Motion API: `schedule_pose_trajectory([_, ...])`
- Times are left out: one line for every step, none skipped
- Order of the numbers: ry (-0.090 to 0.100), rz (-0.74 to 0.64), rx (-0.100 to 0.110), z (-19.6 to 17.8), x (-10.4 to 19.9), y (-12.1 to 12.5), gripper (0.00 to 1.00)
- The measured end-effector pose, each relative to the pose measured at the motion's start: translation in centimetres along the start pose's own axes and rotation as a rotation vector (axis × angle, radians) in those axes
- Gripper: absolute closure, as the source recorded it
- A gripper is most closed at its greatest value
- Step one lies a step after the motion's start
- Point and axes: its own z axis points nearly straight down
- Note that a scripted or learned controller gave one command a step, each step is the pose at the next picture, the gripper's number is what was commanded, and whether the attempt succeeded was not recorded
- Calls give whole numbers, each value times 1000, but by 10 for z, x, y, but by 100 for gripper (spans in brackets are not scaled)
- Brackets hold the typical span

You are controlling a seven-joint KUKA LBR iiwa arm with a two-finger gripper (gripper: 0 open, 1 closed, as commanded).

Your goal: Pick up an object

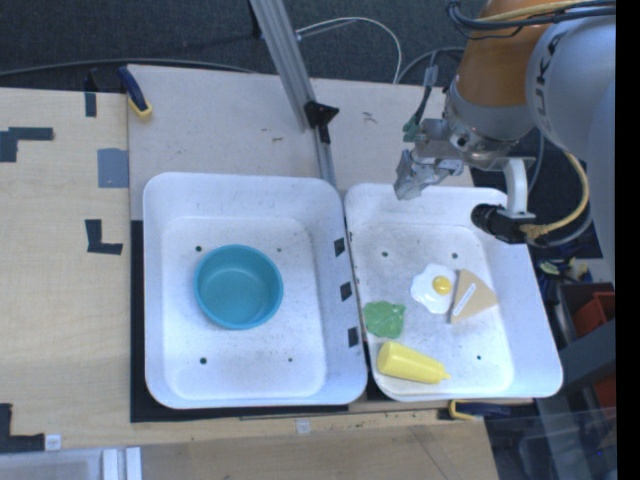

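The arm's gripper (pixel 412 183) hung over the far edge of the right bin (pixel 530 368), up high and well apart from the toys below it. I could not tell if its jaws were released or clenched, as the tip looked small and blurry from where I stood, but nothing was caught in it. Four toys lay near the front of that bin: a fried egg (pixel 434 289), a wedge of cheese (pixel 473 296) touching the egg's side, a green leaf (pixel 384 319), and a yellow corn (pixel 410 364) just in front of the leaf. A blue bowl (pixel 238 286) sat alone in the left bin (pixel 170 368). To do this step well, I thought the arm should choose one toy and go straight down over its middle. The corn seemed the best pick, since it was fat and round and stood a bit clear of the rest. The egg and leaf looked flat and hard to pinch. The jaws should go across the corn's thin way, not its long way, and close slowly so it would not roll off.
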Motion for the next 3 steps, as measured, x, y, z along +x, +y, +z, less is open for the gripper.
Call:
schedule_pose_trajectory([0, 1, 4, 20, 51, -17, 100])
schedule_pose_trajectory([0, -1, 3, 16, 104, -37, 100])
schedule_pose_trajectory([0, 0, 3, 21, 147, -49, 100])
